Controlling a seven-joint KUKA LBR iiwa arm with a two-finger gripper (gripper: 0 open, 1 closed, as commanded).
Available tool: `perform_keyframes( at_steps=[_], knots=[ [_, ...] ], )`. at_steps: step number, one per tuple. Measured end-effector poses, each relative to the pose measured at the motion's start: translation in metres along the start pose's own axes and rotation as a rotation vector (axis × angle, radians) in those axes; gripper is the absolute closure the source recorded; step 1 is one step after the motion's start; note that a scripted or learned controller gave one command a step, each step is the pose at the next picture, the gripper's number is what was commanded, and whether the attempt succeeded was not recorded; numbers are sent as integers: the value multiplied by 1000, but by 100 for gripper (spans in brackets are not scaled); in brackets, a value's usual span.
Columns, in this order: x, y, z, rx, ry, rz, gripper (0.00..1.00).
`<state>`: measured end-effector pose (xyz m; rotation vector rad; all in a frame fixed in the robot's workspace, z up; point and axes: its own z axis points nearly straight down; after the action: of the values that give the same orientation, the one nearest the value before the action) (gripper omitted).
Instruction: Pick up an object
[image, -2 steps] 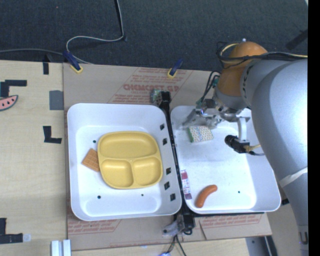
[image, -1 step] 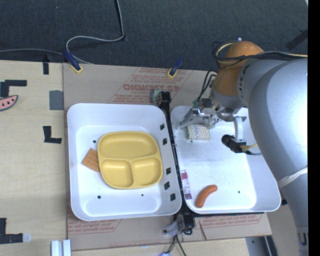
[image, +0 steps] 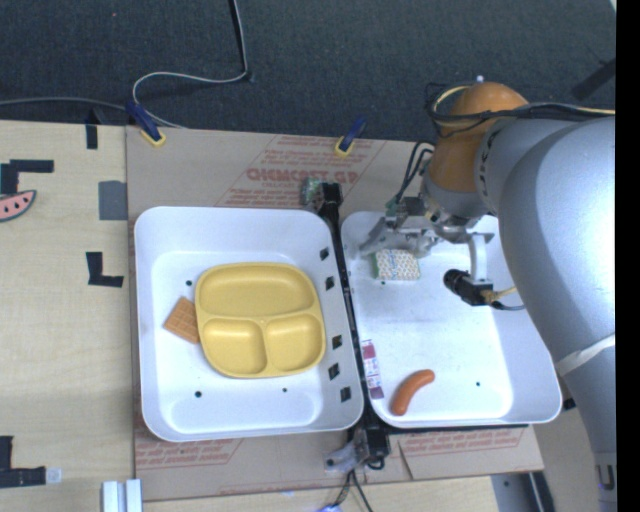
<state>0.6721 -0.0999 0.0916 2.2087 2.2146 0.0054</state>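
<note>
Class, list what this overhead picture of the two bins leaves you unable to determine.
- Flat orange-brown cracker in the left white bin: partly covered by the yellow divided plastic plate.
- Hand over the pale patterned block: too small and cluttered to tell grip or contact.
- Grey arm: cut off by the right edge.

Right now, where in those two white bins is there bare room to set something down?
Right bin: bare floor between the checked block and the sausage. Its top is crowded by the claw. Left bin: the yellow tray fills the middle; bare strips above and below.
</note>
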Motion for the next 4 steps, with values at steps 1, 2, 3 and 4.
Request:
perform_keyframes(
  at_steps=[1, 2, 3, 4],
  knots=[
    [2, 0, 0, -1, -3, 2, 0],
    [4, -15, -1, -9, 0, 0, 0],
    [5, -15, -11, -6, 2, -1, 100],
    [5, -15, -11, -6, 2, -1, 0]
  ],
)
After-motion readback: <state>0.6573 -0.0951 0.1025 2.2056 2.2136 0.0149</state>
